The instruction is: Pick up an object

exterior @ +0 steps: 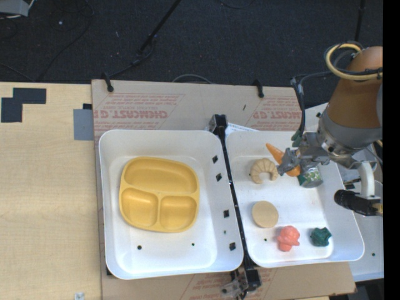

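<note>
Scanning from the left, we see a yellow divided plastic plate (160, 193) far left of our end effector (292, 161), a beige croissant-shaped toy (264, 170) just left, an orange carrot-shaped toy (275, 151) touching it; its state we cannot tell.

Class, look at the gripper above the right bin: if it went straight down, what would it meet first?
Probably the carrot, which lies right beneath the gripper. The croissant sits just beside it, and depth is hard to judge from this slanted view.

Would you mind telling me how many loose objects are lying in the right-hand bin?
5, possibly more behind the gripper: croissant and carrot up top, round cookie mid-bin, pink toy and green toy along the near edge.
</note>
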Robot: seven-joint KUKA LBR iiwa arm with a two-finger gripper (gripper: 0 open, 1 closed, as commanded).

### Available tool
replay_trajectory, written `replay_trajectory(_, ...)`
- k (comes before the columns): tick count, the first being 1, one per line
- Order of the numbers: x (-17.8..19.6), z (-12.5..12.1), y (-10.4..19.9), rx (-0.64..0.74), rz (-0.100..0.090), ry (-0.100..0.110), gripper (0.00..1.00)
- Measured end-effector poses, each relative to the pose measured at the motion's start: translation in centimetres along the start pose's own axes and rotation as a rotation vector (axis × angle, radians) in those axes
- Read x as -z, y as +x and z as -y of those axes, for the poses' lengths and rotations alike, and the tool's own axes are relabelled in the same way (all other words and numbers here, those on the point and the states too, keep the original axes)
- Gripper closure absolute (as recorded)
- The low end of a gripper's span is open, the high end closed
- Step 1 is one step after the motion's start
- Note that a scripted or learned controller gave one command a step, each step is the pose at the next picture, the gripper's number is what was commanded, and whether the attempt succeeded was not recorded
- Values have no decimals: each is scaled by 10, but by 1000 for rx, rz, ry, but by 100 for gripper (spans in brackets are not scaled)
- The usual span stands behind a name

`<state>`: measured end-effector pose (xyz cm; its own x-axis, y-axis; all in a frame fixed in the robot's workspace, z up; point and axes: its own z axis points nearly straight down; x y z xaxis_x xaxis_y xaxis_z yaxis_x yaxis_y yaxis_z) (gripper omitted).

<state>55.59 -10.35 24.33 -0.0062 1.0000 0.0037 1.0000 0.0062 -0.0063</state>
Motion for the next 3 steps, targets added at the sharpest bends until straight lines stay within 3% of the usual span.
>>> replay_trajectory(1, -7, -8, 54, 0, 1, 2, 100)
replay_trajectory(3, -23, 8, 155, -1, 3, 3, 100)
